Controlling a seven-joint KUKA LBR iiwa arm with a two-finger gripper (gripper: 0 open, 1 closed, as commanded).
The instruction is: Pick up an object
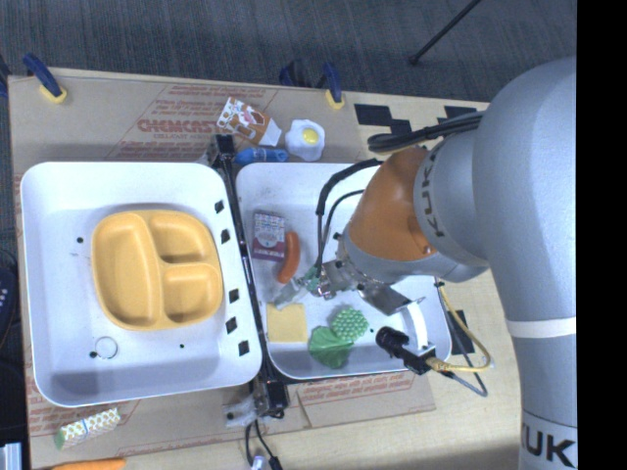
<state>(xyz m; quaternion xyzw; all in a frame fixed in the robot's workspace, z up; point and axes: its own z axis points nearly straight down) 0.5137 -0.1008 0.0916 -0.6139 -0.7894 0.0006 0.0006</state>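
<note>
My gripper (318,280) hangs just right of the sausage (288,257), which lies near-upright in the right bin (294,179); jaws' state I cannot tell.

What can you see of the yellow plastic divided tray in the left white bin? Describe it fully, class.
The yellow plastic divided tray looks like smooth moulded plastic with rounded corners. It has three compartments: one long one along its left side and two smaller ones on its right. It lies flat, open side up, slightly turned, near the middle of the left white bin, resting on the bin's floor. Nothing lies in it, and nothing else touches it.
</note>
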